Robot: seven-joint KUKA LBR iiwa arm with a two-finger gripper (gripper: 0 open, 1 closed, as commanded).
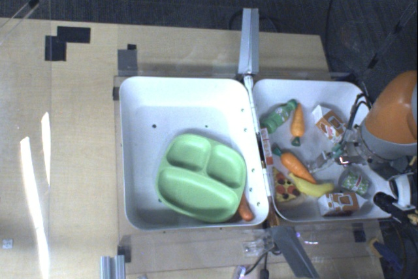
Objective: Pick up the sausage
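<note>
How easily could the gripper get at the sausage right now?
Probably not easily. The sausage sits squeezed between the green plate and the wall of the left bin, partly under the plate's edge, leaving little room. The gripper is over the right bin.

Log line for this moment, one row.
end effector: over right bin | sausage: left bin, at green plate edge | grasp: not yet

sausage (245, 209) | reddish-orange, small | lying flat in left bin's near right corner | partly hidden under the green plate's edge (only one end shows)
</note>
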